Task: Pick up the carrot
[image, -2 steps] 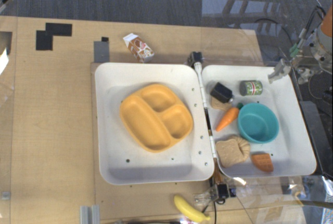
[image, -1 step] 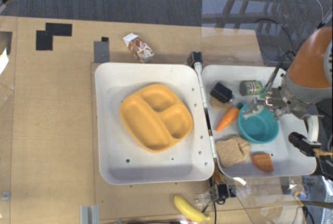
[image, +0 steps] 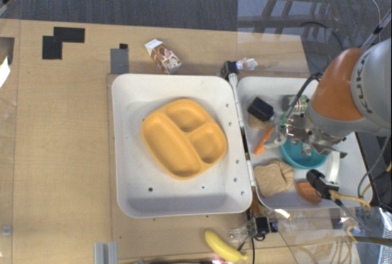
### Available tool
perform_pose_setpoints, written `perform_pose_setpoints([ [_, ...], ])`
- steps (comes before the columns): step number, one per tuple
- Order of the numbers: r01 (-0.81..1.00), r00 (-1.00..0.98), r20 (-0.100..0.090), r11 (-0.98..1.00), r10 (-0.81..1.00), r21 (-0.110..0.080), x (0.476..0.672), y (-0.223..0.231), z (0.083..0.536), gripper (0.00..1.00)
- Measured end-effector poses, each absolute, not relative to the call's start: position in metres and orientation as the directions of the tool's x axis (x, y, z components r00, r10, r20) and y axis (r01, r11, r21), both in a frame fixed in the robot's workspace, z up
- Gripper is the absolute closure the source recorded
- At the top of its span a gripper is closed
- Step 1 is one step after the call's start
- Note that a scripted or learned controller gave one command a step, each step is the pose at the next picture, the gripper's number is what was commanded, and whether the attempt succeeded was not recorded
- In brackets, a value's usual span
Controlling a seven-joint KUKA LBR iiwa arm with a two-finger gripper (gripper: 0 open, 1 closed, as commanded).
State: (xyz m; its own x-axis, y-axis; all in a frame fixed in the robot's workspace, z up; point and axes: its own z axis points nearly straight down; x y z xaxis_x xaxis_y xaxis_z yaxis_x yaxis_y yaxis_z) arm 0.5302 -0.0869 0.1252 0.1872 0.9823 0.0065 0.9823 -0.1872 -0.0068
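Observation:
The carrot is a small orange stick lying at a slant in the right bin, close to the bin's left wall. My gripper hangs over the middle of that bin, just right of the carrot and above a teal bowl. The carrot lies free, apart from the gripper. The grey arm with its orange band covers the bin's right part.
A black block lies above the carrot, a tan bread slice below it, and a reddish item at the bin's lower edge. The left bin holds a yellow divided plate. A banana and a snack packet lie on the bench.

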Motion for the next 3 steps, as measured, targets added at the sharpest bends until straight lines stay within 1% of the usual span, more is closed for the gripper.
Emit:
perform_pose_setpoints([
  [1, 0.999, 0.046, 0.004, -0.046, 0.999, 0.005, 0.512, -0.022, 0.187, 0.0],
  [2, 0.942, 0.335, 0.001, -0.335, 0.942, 0.003, 0.521, -0.065, 0.185, 0.0],
  [3, 0.959, 0.284, 0.005, -0.284, 0.959, 0.001, 0.515, -0.089, 0.091, 0.0],
])
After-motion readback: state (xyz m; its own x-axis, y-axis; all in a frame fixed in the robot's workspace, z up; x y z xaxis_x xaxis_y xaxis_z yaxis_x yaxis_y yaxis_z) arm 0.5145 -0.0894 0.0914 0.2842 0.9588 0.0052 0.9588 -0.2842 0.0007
